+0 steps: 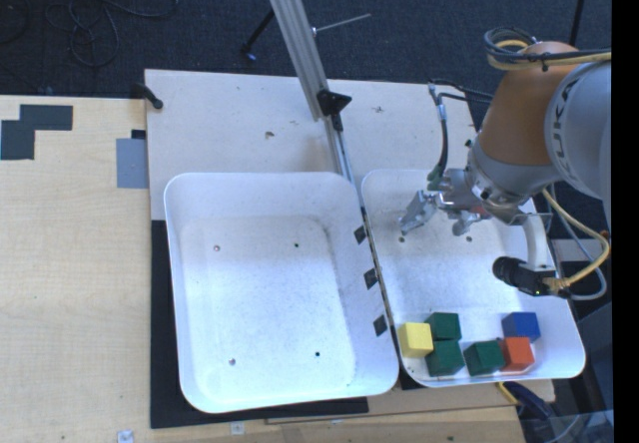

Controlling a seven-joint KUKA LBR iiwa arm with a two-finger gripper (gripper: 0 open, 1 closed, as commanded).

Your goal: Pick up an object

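Several small blocks lie clustered in the near end of the right bin (454, 276): a yellow cube (415, 337), three dark green blocks (444, 325) (444, 359) (483, 358), a blue cube (520, 325) and an orange cube (516, 352). My gripper (439, 221) hangs over the far part of the right bin, well behind the blocks. Its two metal fingers (413, 217) are spread apart, open, with nothing between them.
The left bin (190, 231) sits beside the right one, with black clips along their shared edge. A slanted aluminium rail (300, 42) rises behind the bins. A black cable connector (519, 274) hangs from the wrist over the right bin's right side.
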